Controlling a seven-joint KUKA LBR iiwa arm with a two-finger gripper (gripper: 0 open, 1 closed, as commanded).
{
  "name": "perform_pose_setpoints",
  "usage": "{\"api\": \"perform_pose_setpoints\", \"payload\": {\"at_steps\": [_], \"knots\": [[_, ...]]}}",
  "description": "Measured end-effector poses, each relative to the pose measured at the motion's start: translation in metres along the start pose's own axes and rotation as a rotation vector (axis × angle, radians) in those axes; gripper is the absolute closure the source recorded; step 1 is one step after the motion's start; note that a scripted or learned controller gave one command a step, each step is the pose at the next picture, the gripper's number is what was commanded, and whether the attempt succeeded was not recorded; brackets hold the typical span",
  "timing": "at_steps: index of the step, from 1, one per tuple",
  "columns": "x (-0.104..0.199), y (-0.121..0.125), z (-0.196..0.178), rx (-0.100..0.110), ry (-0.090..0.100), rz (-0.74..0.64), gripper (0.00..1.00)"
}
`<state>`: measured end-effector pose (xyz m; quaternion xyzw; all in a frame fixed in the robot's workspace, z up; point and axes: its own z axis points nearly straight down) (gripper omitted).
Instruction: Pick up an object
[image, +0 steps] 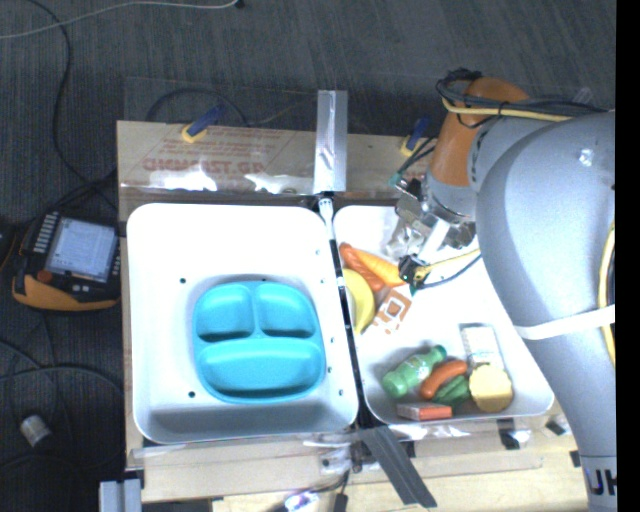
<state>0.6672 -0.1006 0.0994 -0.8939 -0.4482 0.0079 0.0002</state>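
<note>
Gripper low over the right bin, just beside the carrot; can't tell how the fingers stand. Carrot lies at the bin's far-left corner, on a banana. Small box just beside the carrot. Green bottle and yellow block well nearer the camera. Blue tray in the left bin.

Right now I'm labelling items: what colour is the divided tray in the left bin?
Light blue tray, seen clearly in the camera view.
</note>
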Motion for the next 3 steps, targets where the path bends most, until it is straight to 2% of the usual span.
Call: {"api": "perform_pose_setpoints", "payload": {"at_steps": [1, 2, 3], "knots": [[-0.005, 0.003, -0.099, -0.007, 0.010, -0.059, 1.00], [-0.006, 0.003, -0.107, -0.007, 0.004, -0.060, 1.00], [-0.020, -0.003, -0.010, -0.005, 0.008, -0.113, 1.00]]}}
